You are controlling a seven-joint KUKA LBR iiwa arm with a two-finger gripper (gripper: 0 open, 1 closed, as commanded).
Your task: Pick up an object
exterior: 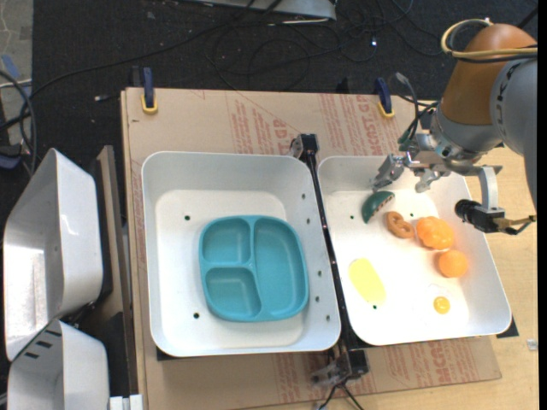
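Your gripper (408,167) hangs over the far end of the right-hand white bin (491,301), its metal fingers spread apart with nothing between them. The nearest candidate is the small dark teal curved piece (376,203), lying just below and slightly to the left of the fingertips in the camera view; its long axis runs on a slant from upper right to lower left. Close beside it toward the near side lie a brown ring-shaped piece (397,223) and an orange rounded lump (435,232), with a second orange ball (452,264), a pale yellow oval (367,280) and a small yellow disc (441,305) farther on. My judgement: you need a short descent toward the teal piece, closing across its narrow width. The left bin (162,229) holds a teal divided plate (253,268).
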